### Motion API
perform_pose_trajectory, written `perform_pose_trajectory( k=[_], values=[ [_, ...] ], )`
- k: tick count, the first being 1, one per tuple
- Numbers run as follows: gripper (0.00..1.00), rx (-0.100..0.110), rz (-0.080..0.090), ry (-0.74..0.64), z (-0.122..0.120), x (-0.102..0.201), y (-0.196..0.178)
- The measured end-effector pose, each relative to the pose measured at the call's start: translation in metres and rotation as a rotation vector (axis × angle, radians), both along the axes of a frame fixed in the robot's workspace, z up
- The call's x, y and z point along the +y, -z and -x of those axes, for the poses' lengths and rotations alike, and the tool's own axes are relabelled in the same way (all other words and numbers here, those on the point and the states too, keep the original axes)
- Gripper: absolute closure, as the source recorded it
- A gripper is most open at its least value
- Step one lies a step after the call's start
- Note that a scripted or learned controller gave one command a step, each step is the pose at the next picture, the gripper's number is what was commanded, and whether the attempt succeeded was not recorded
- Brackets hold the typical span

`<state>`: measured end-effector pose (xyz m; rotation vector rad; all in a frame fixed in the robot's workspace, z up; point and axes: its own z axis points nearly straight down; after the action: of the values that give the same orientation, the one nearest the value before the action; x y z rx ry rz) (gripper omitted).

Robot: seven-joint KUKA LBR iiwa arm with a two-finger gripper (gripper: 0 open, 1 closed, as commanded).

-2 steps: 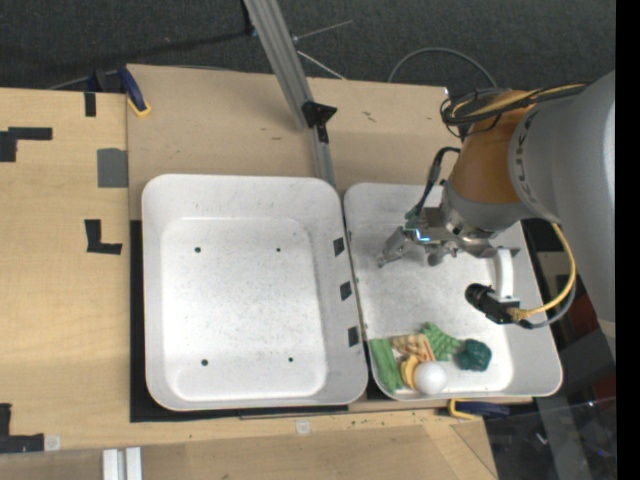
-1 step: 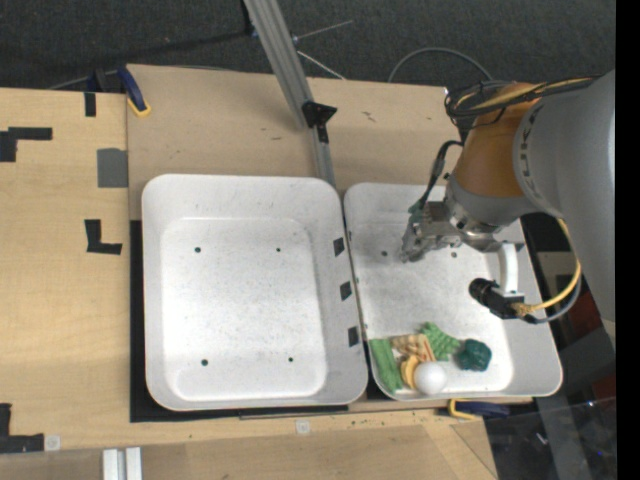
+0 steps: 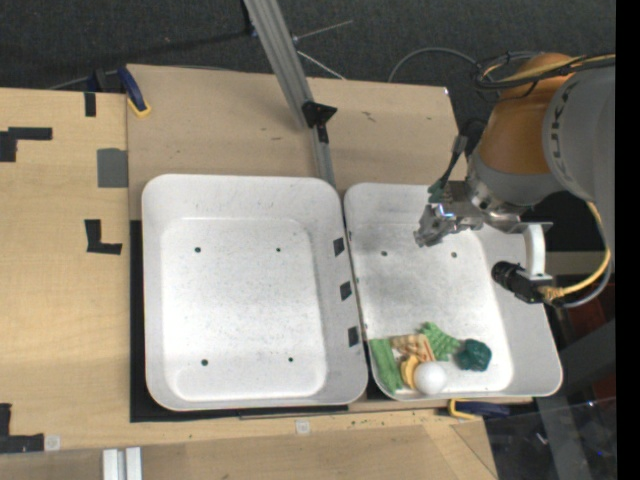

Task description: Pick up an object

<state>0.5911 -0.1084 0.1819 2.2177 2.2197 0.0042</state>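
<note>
lying green strip [image 3: 437, 340] angled toward white ball [image 3: 431, 377]

The arm reaches in from the right, its hand [image 3: 432, 230] over the upper part of the right bin [image 3: 420, 288]. Low in that bin lie a white ball [image 3: 431, 377], a dark green object [image 3: 474, 355], a green strip [image 3: 439, 341] and a tan-and-yellow piece [image 3: 407, 353], clustered together. The left bin [image 3: 240, 288] sits alongside on the table [image 3: 60, 268].

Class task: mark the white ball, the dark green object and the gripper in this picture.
White ball [image 3: 431, 377]: camera view, centre of the ball.
Dark green object [image 3: 474, 355]: camera view, middle of its top.
Gripper [image 3: 432, 231]: camera view, at its fingertips.
</note>
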Motion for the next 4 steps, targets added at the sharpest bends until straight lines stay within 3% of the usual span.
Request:
perform_pose_trajectory(
  k=[1,2,4],
  values=[
    [1.0,-0.001,0.0,-0.001,0.002,-0.001,-0.063],
    [1.0,0.005,-0.001,0.0,0.002,0.0,-0.06],
    [1.0,0.008,-0.002,-0.005,-0.013,0.097,-0.044]
  ],
)
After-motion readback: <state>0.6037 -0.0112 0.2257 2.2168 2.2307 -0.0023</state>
